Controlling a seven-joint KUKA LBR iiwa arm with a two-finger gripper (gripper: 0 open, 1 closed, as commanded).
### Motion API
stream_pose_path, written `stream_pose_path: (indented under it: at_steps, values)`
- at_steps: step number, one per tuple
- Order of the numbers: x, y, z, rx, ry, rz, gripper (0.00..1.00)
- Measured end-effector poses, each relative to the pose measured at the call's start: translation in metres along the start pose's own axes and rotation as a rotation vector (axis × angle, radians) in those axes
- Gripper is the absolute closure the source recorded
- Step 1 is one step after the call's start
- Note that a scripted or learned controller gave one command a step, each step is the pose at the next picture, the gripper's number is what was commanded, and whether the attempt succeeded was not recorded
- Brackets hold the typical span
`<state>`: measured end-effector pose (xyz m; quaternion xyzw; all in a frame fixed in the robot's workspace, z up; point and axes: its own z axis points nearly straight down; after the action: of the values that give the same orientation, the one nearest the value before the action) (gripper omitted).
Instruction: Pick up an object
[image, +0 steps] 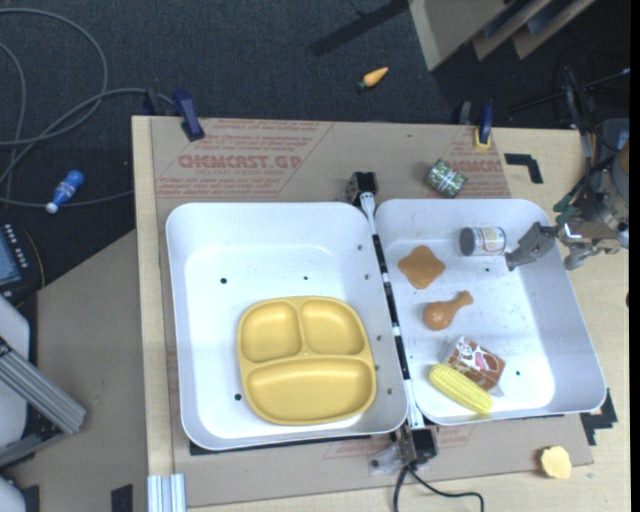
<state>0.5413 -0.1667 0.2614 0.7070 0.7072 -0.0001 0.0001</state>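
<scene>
Hovering at the right bin's (575, 330) 2 o'clock, end effector (545, 245) grip unclear | small can (483, 240) beside it looked light, rigid, slippery; grasp across its middle.

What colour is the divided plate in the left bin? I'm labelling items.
Yellow: the divided plate shows best in the camera view.

Yellow tray (305, 360) & corn (460, 389), white bins (200, 300), brown drumstick (446, 311), maybe red-brown packet (476, 364).
</scene>
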Motion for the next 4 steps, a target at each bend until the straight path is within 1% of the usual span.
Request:
stream_pose_path:
  at_steps: [1,2,3,4]
  values:
    - [0.043,-0.032,0.124,0.015,0.006,-0.001,0.0]
    - [0.052,0.023,0.177,-0.008,0.001,-0.003,0.0]
    - [0.044,0.073,0.176,-0.004,-0.001,-0.002,0.0]
    - [0.044,0.072,0.166,-0.003,-0.001,-0.002,1.0]
